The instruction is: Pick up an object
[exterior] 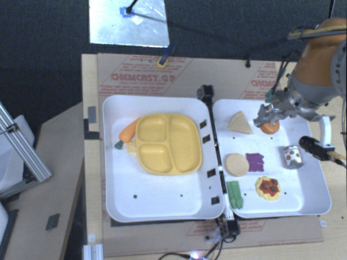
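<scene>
Green piece (235, 194) foremost; orange object (269, 127) perhaps under pincer (265, 118).

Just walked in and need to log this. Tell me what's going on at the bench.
The grey and orange arm reaches in from the right, with its hand low over a small orange object at the back of the right bin. Whether it has a grip is unclear. Around it lie a beige wedge, a round beige piece, a purple piece, a green piece and a small pizza. The left bin holds a yellow divided tray and a carrot.
</scene>
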Robot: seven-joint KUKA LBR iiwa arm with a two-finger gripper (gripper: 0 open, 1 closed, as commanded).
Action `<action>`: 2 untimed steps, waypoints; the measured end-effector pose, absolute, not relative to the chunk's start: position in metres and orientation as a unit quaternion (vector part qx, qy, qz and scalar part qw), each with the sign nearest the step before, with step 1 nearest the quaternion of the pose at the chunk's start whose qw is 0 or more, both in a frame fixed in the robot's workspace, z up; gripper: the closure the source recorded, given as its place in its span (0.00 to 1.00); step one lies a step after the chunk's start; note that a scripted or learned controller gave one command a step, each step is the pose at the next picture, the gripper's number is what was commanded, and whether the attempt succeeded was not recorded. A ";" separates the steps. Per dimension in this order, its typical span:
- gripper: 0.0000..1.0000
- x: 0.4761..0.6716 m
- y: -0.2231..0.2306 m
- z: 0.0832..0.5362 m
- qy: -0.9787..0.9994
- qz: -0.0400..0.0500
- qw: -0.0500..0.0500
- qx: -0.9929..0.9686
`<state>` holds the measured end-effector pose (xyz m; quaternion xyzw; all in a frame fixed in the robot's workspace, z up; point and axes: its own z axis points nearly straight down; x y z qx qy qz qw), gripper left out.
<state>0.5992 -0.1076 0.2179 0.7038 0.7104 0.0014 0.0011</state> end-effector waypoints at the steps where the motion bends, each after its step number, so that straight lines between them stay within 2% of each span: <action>1: 1.00 0.610 -0.052 0.229 0.711 0.002 0.001 0.703; 2: 1.00 0.631 0.002 0.218 0.710 0.002 0.001 0.704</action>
